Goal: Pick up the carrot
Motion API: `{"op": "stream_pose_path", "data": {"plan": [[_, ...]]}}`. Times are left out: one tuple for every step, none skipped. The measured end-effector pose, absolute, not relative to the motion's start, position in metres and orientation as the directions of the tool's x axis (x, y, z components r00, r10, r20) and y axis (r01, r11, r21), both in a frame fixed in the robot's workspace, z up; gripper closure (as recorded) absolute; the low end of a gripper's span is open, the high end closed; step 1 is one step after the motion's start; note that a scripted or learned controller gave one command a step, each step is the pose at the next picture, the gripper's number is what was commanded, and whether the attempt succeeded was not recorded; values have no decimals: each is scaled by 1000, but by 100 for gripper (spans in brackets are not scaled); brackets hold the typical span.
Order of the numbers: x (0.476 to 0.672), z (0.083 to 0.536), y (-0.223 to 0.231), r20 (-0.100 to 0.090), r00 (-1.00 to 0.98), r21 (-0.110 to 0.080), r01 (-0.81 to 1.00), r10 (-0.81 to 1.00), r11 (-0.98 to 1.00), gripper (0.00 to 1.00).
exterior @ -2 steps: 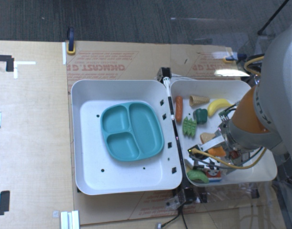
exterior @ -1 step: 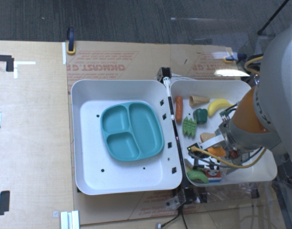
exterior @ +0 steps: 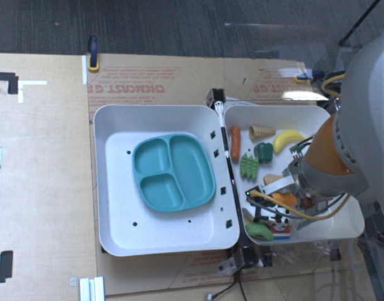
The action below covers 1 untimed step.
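White bins, two, side by side on worktop point(exterior: 41, 187). Left bin point(exterior: 110, 187): one teal three-compartment plate point(exterior: 174, 172). Right bin point(exterior: 273, 113): one carrot point(exterior: 235, 142) along left wall, far end; one cone point(exterior: 262, 131); one banana point(exterior: 287, 140); one dark green piece point(exterior: 264, 152); one ridged green piece point(exterior: 249, 166). End effector point(exterior: 271, 211) low over near end, apart from carrot; opening cannot be told.

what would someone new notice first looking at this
The teal divided plate stands out first, sitting alone in the left bin. Next is the grey arm with its orange band, reaching from the right over the crowded right bin. There the orange carrot lies along the left wall, near a yellow banana, apart from the arm.
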<state>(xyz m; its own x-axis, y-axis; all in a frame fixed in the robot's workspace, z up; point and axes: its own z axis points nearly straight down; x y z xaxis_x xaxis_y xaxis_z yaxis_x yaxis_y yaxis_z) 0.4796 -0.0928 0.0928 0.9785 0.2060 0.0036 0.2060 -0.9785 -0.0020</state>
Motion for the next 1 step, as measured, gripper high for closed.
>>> {"op": "stream_pose_path", "data": {"plan": [[479,93,-95,3,979,-3,203,203,-979,0]]}}
